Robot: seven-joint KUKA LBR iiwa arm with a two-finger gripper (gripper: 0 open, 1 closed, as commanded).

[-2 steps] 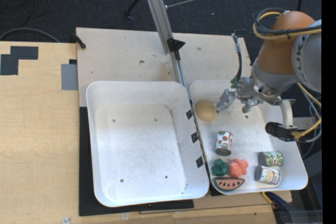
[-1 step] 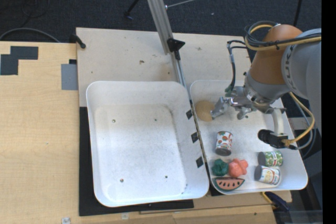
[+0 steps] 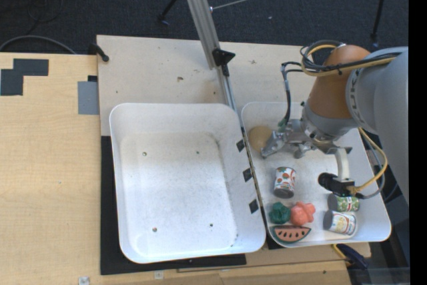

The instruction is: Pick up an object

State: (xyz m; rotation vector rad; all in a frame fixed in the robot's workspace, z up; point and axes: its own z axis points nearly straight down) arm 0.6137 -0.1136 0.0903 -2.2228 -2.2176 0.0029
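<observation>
Overhead, a grey robot arm (image 3: 360,97) reaches into the right bin (image 3: 377,227), where every candidate object lies.
Largest first: the pale tabletop (image 3: 153,73) on dark carpet, the left bin (image 3: 173,183), then the gripper (image 3: 283,143), its state impossible to tell, low beside a tan ball (image 3: 258,137), apparently lining up a grasp; a small can (image 3: 284,181) and watermelon slice (image 3: 291,234) sit nearer the camera.

**One fixed camera, high above the worktop**

Looks down at a slant on the worktop (image 3: 167,70) from well above. Takes in both white bins whole: left bin (image 3: 133,123) mid-frame, right bin (image 3: 373,227) toward the right edge. Faces away across the worktop to dark floor (image 3: 100,3) along the top. Stands far enough back to catch the arm (image 3: 373,87) entering from the right.
</observation>
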